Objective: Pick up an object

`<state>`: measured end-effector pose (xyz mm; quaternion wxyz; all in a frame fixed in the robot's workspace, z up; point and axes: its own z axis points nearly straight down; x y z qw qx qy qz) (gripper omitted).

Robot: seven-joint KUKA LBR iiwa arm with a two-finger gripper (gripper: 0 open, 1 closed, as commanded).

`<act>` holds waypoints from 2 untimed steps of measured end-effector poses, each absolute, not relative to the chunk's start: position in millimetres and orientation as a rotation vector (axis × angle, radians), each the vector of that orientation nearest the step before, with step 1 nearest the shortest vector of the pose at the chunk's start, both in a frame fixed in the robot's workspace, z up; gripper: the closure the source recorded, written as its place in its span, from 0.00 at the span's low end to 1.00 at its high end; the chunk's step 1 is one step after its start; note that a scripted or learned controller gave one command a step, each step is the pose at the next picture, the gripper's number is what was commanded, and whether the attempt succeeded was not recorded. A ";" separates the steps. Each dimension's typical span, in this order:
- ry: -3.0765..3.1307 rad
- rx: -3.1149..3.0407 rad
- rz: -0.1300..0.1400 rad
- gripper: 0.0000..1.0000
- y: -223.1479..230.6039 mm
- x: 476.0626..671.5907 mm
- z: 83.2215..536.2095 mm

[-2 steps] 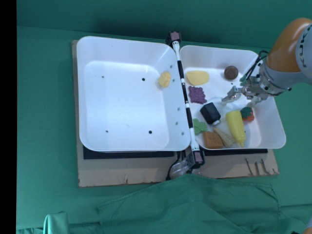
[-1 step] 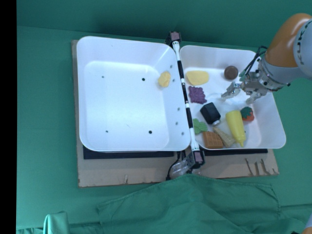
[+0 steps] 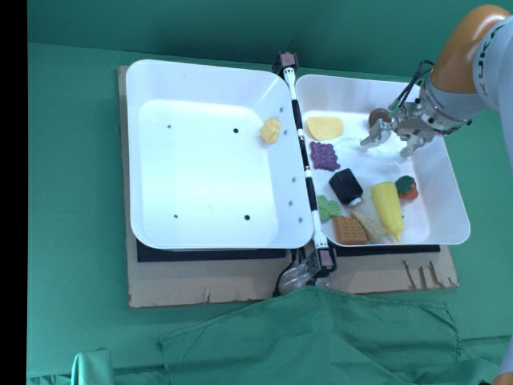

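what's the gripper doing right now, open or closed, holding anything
gripper: open, fingers spread, nothing between them; it hangs over the right bin next to a small brown object.

Bright, even overhead light with a cool green cast.

The left bin floor glares near white, washing out its surface detail, while its raised walls read slightly greyer. Shadows are soft and short: a faint one lies under the tool on the right bin, and a dark strip runs beneath both bins' near edges. Focus is moderate overall; small toys look slightly soft, and the green cloth in front is mildly blurred.
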<state>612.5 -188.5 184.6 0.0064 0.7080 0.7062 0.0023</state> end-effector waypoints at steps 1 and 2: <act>2.219 2.223 0.002 0.00 -143.7 548.8 215.0; 2.215 2.214 0.008 0.00 -156.7 633.4 184.1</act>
